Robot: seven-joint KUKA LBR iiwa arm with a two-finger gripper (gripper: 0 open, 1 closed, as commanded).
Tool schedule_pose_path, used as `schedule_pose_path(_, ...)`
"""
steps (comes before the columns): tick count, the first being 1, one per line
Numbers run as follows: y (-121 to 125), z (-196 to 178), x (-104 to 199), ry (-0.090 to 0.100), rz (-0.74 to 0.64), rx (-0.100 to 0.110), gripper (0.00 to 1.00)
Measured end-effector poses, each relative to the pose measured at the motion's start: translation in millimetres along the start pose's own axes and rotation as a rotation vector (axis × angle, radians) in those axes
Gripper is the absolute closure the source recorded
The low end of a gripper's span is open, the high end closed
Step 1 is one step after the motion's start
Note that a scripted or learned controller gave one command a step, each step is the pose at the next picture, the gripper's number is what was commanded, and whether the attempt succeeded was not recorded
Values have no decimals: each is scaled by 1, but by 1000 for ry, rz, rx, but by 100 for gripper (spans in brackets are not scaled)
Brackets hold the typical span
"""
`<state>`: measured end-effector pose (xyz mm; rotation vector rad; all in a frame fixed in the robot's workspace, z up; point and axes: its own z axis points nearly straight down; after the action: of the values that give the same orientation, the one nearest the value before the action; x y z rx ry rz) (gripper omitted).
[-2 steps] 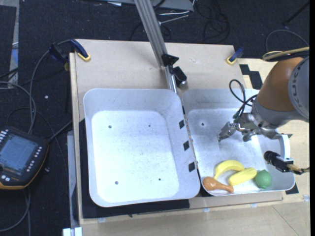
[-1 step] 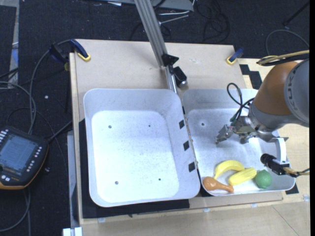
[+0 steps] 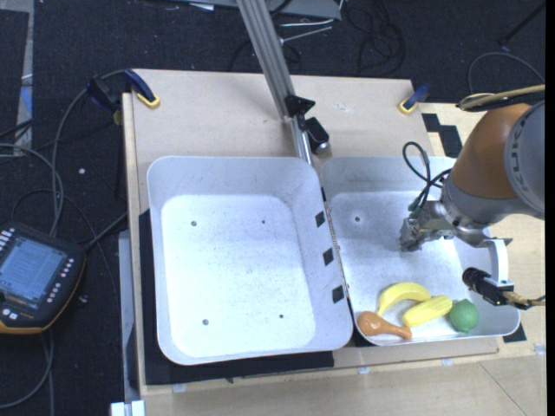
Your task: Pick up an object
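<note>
While my claw (image 3: 413, 235) hangs over bare floor in the right bin (image 3: 373, 199), approach stage; whether it is apart or together, I cannot tell. Below it, near edge: two bananas (image 3: 416, 303), green ball (image 3: 465, 316), orange piece (image 3: 380, 324). Next: descend onto one. Nothing obstructs.

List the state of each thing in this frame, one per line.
gripper: low over the right bin's floor, nothing visible between its fingers
banana: lying in the right bin, near its front edge
orange pear-shaped piece: lying at the right bin's front left corner
green ball: resting beside the banana
right bin: holds all three pieces
left bin: flat on the bench
</note>
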<state>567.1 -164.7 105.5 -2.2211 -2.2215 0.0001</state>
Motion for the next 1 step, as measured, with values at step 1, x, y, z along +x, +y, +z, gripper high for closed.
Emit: schedule_pose_path(1,1,-42,1,-1,0,-3,100)
